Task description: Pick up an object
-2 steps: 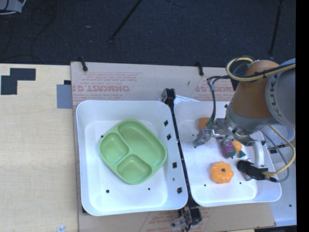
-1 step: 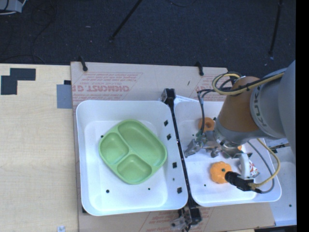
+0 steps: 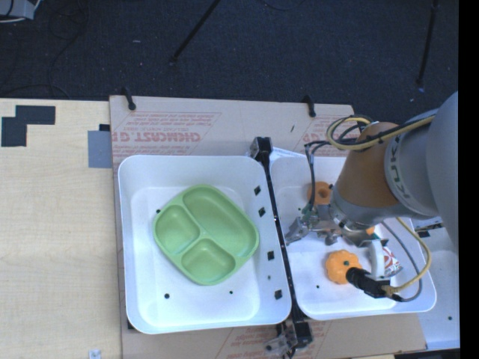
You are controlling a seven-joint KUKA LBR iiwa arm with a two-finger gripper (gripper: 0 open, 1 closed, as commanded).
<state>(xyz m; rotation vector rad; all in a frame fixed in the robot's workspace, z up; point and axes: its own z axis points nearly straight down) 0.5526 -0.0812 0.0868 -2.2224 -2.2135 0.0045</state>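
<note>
Gripper (image 3: 299, 229) sits low in the right bin (image 3: 419, 305), I cannot tell its state; it should go slow, straight down over one toy.

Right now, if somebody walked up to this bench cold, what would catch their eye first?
Probably the light green divided plate, lying alone in the left bin. Next, the grey arm with its orange band, reaching in from the right and hanging low over the right bin, its gripper near the divider. An orange object sits in that bin just below the arm, with another small orange piece above it.
</note>
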